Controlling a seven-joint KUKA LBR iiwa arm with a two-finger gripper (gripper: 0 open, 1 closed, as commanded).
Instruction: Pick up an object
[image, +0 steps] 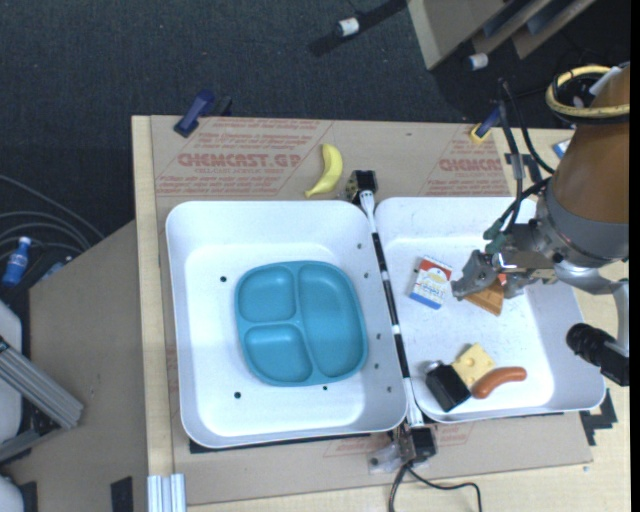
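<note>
1. brown and wedge-shaped, a small block (489, 299) lies in the right bin (560, 390) directly under the gripper (478, 284), the likeliest target of the pick; whether the fingers are parted or closed on it cannot be told from this angle, and nothing shows it raised off the floor.
2. just left of it rests a small red-and-white carton (431, 282), near but apart from the gripper.
3. toward the near edge of the same bin sit a yellow cheese piece (474, 359), a toy sausage (498, 379) touching it, and a black block (446, 385) just beside both.
4. the grey arm (590, 190) reaches in from the right, its wrist low over the bin.
5. the left bin (200, 250) holds a blue divided plate (300, 322), well apart from the action.
6. behind the bins, on the cardboard-covered bench (250, 155), lies a toy banana (326, 171), with a blue clip (194, 113) at the far left corner.
7. progress, as judged from this moment: the approach looks done, with the gripper down at object height; a confirmed grasp and the lift both remain, and no item is yet visibly held.
</note>
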